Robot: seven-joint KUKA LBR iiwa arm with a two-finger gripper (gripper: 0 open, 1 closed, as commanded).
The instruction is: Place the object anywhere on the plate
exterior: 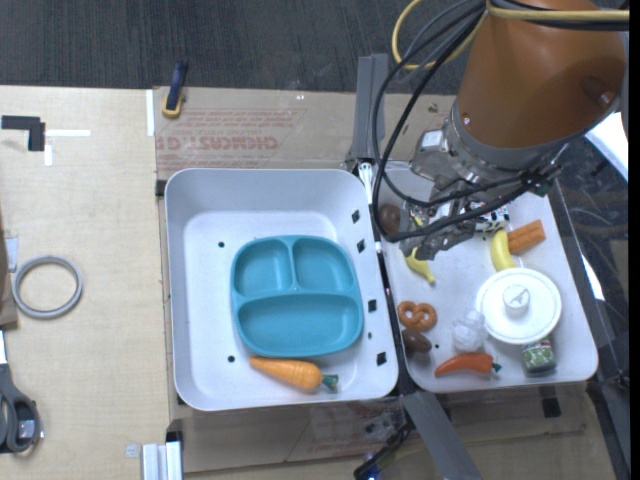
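Gripper point(440, 230) over right bin point(570, 368); finger state unreadable. Banana point(420, 265) just below fingers: light, stiff, smooth plastic; likely best pinched mid-body. Plate point(297, 298) well left.

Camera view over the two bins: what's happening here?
The robot arm hangs over the right bin, which holds small toy foods: a pretzel, bananas, a red pepper and a white lidded pot. Its gripper is hidden under the wrist. In the left bin, the blue divided plate carries nothing; a toy carrot lies beside it.
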